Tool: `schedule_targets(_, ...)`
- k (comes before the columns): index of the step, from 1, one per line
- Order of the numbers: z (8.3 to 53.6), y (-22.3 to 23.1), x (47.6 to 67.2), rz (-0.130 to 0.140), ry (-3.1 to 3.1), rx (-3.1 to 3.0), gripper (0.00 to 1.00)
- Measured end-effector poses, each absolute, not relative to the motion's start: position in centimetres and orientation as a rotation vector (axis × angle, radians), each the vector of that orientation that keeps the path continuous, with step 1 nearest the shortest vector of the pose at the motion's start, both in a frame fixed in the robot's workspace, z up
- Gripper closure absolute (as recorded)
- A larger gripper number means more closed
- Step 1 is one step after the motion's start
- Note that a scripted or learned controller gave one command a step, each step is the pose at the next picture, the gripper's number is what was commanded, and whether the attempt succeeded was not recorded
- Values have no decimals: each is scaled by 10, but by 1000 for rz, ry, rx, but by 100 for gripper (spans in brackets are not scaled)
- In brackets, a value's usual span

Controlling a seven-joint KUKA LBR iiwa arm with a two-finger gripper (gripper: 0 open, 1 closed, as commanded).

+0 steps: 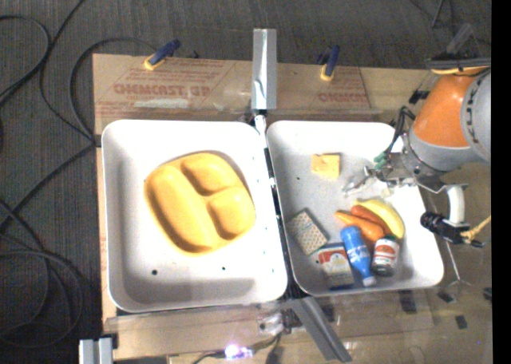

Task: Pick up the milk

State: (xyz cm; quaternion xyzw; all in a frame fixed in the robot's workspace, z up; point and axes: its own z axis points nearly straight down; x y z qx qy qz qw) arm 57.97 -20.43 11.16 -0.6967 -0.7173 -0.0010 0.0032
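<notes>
The milk (335, 265) lay near the front wall of the right bin (297, 147), just left of the blue bottle (356, 252), with a can (386, 255), banana (384, 217) and carrot (363, 223) close by. The gripper (361, 180) hung above the bin's middle, well apart from the milk, fingers spread with nothing between them

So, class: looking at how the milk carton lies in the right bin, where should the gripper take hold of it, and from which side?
The milk carton lies flat by the near wall, with the blue bottle tight on its right. Probably best to come from above and pinch its near and far ends, where there is space.
</notes>
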Motion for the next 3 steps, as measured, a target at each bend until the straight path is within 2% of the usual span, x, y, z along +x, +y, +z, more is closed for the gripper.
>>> schedule_targets(1, 88, -154, 574, -10, -2134, -2314, 0)
schedule_targets(2, 88, -113, 585, -7, -1605, -2708, 0)
schedule_targets(3, 113, -169, 537, 7, -1437, -2792, 0)
